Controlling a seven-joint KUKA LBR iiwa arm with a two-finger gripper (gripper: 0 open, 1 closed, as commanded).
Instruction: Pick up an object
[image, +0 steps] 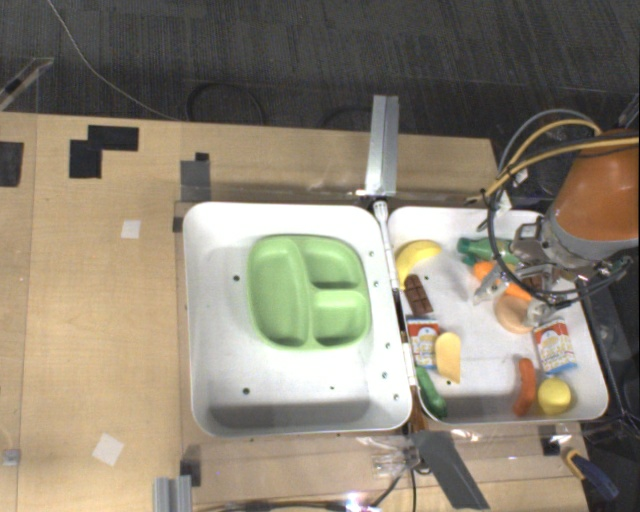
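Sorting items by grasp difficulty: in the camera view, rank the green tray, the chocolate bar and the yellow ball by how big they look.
1. Green tray, by far the largest.
2. Chocolate bar.
3. Yellow ball, though it looks close to the bar in size, so their order is unsure.

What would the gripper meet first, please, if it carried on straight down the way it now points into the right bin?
Most likely the pale orange round object lying on the floor of the right bin, which sits just under the gripper. Depth is hard to judge from this slanted view, so the small orange piece beside it could be touched first.
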